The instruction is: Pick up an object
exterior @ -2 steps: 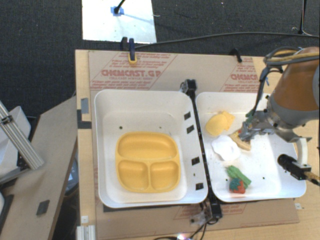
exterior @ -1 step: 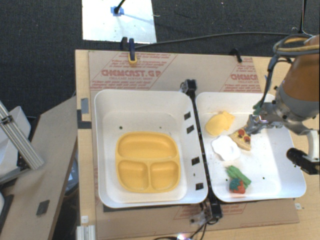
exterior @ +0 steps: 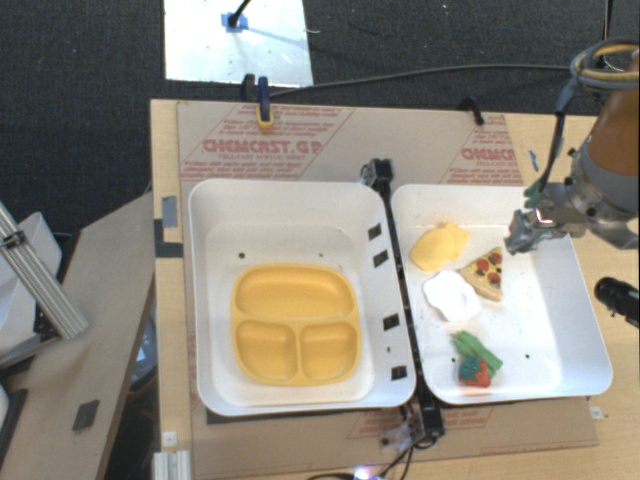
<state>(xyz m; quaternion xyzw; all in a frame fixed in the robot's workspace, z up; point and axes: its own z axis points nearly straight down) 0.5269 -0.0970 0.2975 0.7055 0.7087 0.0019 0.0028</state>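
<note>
Nothing is lifted yet: my two-finger gripper (exterior: 522, 230) hangs over the right white bin's (exterior: 570, 313) far side, fingers' state unclear, just right of the flat toy pizza slice (exterior: 487, 275) lying there.

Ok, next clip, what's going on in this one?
A robot arm reaches in from the right, its gripper over the upper right part of the right bin, nothing visibly in it. That bin holds a yellow piece, a pizza slice toy, a white piece and a green and red toy. The left bin holds a yellow divided tray.
</note>
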